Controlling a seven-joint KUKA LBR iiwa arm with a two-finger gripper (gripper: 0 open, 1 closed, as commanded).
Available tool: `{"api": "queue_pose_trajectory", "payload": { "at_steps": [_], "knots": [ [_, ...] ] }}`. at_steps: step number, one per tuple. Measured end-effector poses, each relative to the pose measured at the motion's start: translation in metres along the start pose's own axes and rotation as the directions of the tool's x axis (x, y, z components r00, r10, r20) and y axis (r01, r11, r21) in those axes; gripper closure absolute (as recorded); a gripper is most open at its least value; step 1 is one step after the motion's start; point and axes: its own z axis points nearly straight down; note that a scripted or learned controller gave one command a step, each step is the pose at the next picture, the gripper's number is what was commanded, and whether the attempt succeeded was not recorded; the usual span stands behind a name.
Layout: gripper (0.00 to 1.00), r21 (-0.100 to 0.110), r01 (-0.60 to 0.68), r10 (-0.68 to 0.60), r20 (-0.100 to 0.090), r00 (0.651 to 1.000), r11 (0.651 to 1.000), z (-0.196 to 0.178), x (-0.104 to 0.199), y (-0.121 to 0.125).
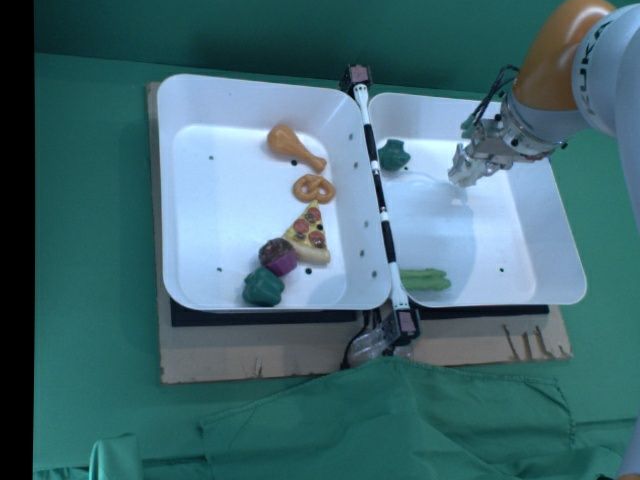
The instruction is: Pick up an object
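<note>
Just left of the jaws, whose spread I cannot tell, the green toy looks light, rigid, lumpy: pinch its middle.

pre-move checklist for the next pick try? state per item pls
1. Hand over the right bin: ok.
2. Hand free of any object: cannot tell, fingertips too small to read.
3. Targets in right bin: ok, green pepper near the divider, green beans at the front.
4. Hand lined up on a target: not ok, it is over bare floor, beside the pepper.
5. Targets apart from each other: ok, pepper and beans lie well separated.
6. Left bin items away from the hand: ok.
</note>
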Motion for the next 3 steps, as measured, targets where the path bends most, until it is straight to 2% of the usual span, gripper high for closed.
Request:
{"api": "queue_pose_trajectory", "payload": {
  "at_steps": [1, 2, 3],
  "knots": [
    [1.0, 0.02, 0.007, -0.006, -0.009, 1.0, 1.0, -0.015, 0.023, 0.008],
    [0.0, 0.021, 0.005, -0.004, -0.009, 1.0, 1.0, -0.014, 0.022, 0.008],
    [0.0, 0.007, 0.002, -0.002, -0.005, 1.0, 1.0, 0.014, 0.029, -0.027]
  ]
}}
